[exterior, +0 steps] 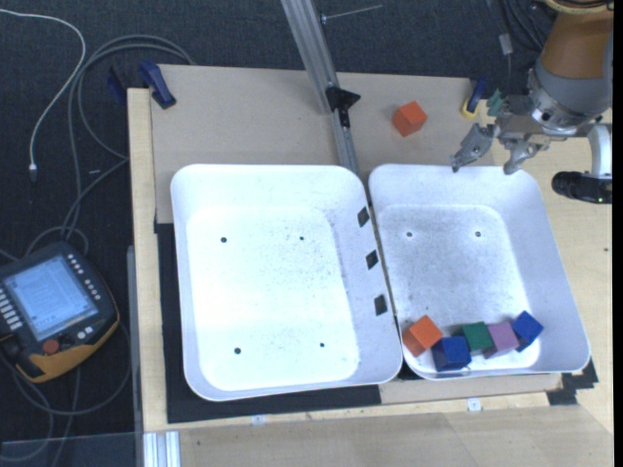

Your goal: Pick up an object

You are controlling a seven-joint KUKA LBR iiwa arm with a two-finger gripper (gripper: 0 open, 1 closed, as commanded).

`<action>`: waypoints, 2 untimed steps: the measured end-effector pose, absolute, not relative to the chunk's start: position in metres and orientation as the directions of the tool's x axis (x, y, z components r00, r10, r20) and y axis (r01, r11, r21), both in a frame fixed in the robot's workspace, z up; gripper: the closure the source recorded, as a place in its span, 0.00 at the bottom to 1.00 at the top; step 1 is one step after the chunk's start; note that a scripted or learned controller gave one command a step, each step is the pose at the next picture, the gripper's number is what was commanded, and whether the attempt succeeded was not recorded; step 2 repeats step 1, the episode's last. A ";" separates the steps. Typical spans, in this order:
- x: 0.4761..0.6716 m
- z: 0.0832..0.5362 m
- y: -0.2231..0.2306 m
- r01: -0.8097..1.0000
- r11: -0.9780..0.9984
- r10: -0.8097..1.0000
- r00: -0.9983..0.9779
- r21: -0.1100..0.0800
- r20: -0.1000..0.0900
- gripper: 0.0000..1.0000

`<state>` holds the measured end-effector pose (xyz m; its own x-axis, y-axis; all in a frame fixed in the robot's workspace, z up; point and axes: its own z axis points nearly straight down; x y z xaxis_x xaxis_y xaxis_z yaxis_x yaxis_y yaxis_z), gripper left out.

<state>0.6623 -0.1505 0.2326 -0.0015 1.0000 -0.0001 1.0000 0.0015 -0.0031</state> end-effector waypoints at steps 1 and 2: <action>0.656 0.202 -0.183 1.000 -0.003 1.000 0.003 -0.004 0.000 0.00; 0.656 0.202 -0.183 1.000 -0.003 1.000 0.003 -0.004 0.000 0.00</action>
